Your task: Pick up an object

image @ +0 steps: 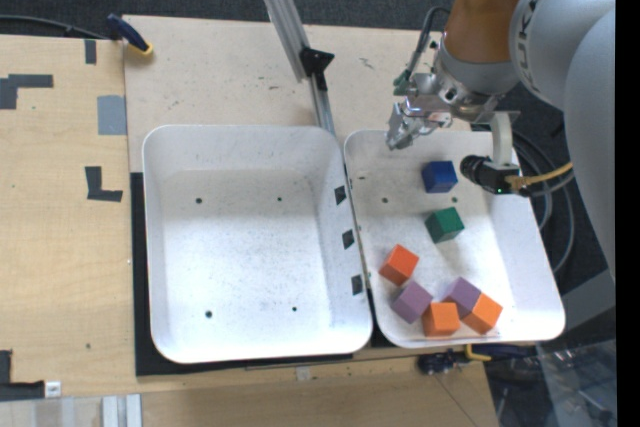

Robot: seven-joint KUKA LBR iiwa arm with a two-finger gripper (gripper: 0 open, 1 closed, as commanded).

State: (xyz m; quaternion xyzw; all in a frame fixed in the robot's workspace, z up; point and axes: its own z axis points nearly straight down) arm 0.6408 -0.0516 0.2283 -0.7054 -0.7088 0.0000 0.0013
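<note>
Two-finger metal gripper [405,137] hangs over the far-left corner of the right shallow white bin [520,260], just beside the rim. Nothing visible between its tips, so it's carrying nothing; whether it's spread or closed can't be told from this angle.

Candidates all sit in the right bin:
- small blue cube [439,177], nearest, just right of and nearer the camera than the gripper, standing alone
- small green cube [445,224], next one down, also alone
- orange cube [400,265], mid-bin, near the left wall
- near-end cluster: two purple cubes [411,301] [463,295] and two more orange cubes [441,318] [484,313], touching or nearly so

Left shallow white bin [250,245] has no blocks in it.

Judgement: this looks like the approach phase, no grasp yet. The blue cube is the best target: shortest move, clear space on all sides. To do it well:
- centre over the cube before descending, not during
- turn the wrist so the fingers close on two flat faces, not across corners; the cube looks slightly rotated against the bin walls
- descend low enough to grip below mid-height
- lift straight up

Avoid the cluster at the near end; neighbours would block a finger or get dragged along. The lone orange cube sits close to the wall, so there's less finger clearance on that side.
</note>
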